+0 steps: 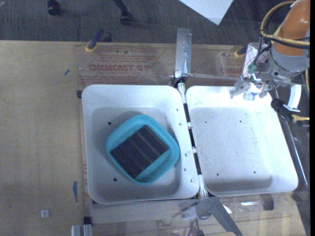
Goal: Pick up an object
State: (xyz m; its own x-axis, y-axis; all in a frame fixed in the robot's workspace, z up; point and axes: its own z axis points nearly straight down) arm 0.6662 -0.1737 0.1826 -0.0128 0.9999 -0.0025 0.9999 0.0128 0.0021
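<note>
A blue dish (142, 149) with a dark ribbed insert lies in the left bin (93, 107), well apart from the gripper (250, 88), which hangs over the right bin's (236, 181) far rim with fingers spread and nothing between them.

The arm (290, 33) is grey with an orange band, looped yellow cables, and pale metallic fingers (239, 88).

Slanted overhead view of both bins (93, 132)
</note>
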